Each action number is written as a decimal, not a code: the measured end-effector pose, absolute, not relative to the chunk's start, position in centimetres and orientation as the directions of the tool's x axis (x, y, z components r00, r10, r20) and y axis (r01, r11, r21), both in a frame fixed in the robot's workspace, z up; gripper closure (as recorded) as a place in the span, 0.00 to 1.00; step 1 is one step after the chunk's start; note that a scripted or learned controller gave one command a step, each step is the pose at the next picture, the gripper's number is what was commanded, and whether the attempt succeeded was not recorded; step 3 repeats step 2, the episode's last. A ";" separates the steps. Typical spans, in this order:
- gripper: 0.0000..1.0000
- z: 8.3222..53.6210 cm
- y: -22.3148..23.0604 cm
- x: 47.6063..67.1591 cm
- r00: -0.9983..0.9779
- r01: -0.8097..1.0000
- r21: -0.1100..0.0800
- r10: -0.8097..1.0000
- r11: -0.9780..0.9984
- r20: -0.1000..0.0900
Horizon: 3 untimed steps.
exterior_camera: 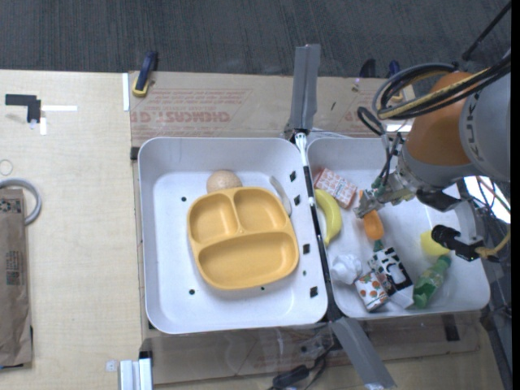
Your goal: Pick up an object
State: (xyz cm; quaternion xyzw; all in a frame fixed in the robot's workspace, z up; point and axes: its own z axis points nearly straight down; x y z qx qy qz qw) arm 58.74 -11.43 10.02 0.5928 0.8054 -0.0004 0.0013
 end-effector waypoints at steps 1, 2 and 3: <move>1.00 9.4 -14.6 57.4 -0.162 0.987 0.001 0.987 0.162 -0.001; 1.00 17.6 -17.2 60.5 -0.161 0.987 -0.001 0.987 0.161 -0.002; 1.00 17.6 -17.2 60.5 -0.161 0.987 -0.001 0.987 0.161 -0.002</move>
